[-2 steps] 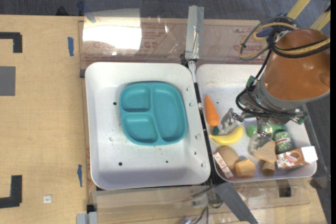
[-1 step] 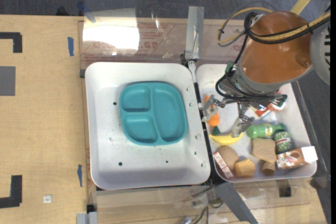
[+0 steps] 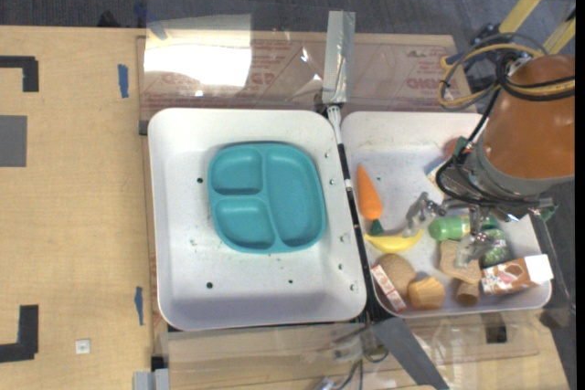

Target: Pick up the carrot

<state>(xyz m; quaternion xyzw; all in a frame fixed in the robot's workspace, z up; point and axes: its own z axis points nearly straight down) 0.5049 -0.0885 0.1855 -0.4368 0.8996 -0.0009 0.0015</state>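
Two shallow white bins are sitting side by side on the bench; the left bin (image 3: 174,288) is holding a teal tray (image 3: 268,196). In the right bin (image 3: 402,142) the carrot (image 3: 368,193) is lying near the left wall, just above a banana (image 3: 395,241). The gripper (image 3: 448,219) is hovering well to the right of it, fingers spread and holding nothing. I think the risk is this — fingers closing on the banana, or pushing the carrot against the wall.

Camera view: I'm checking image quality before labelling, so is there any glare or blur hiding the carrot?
Camera view: glare sits on the clear sheet behind the left bin; the carrot in the right bin is evenly lit, sharp and unobscured.
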